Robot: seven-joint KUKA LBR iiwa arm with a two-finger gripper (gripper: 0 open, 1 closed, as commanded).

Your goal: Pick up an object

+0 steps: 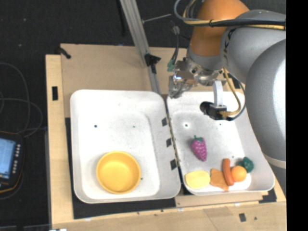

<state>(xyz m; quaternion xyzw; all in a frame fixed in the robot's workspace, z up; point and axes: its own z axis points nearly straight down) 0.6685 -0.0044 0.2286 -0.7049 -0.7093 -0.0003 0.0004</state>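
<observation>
Camera view shows the gripper [176,86] at upper centre, over the right bin's [240,137] far corner, grip state unclear; purple grapes [199,147] lie lower right in that bin.

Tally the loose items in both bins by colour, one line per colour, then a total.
Yellow: 2, the bowl and a pale yellow piece
Orange: 3, a carrot, a round fruit, a flat wedge
Purple: 1, grapes
Green: 1
Total: 7
</observation>
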